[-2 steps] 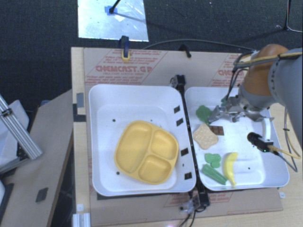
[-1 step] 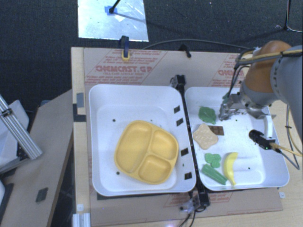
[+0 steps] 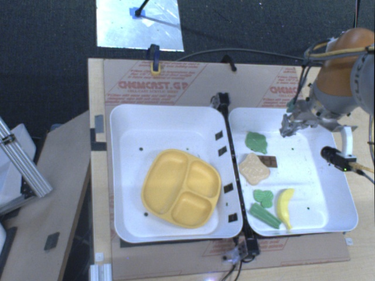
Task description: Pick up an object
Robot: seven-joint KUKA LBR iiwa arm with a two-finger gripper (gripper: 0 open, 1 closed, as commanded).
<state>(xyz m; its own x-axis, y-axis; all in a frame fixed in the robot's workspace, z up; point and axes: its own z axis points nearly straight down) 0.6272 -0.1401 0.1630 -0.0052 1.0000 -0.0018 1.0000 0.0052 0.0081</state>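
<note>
From the camera view above the tabletop (image 3: 99,157), two shallow white bins sit side by side: the left bin (image 3: 126,157) holds a yellow divided plate (image 3: 181,187), and the right bin (image 3: 334,215) holds a scatter of small toy foods. The arm (image 3: 343,69) reaches in from the right, and its gripper (image 3: 288,127) hangs over the upper part of the right bin, with nothing visible between its tips; whether it is released or clenched cannot be told at this size and angle. The nearest candidate is a green leaf-shaped piece (image 3: 256,141), lying flat just below and to the left of the gripper. Further down lie a tan cracker-like piece (image 3: 253,168) touching a small brown block (image 3: 269,161), then a green broccoli-like piece (image 3: 263,198), a green pod (image 3: 265,216) and a yellow banana (image 3: 285,207) close together near the bin's front. All of these look like light, stiff plastic, probably smooth and somewhat slippery, not fragile. The leaf is thin and flat against the bin floor, so a pinch across its narrow width would likely be needed and could skid off. The banana, judged rounder and taller, seems the easier hold, taken across its middle, though the pod just beside it crowds one side.
</note>
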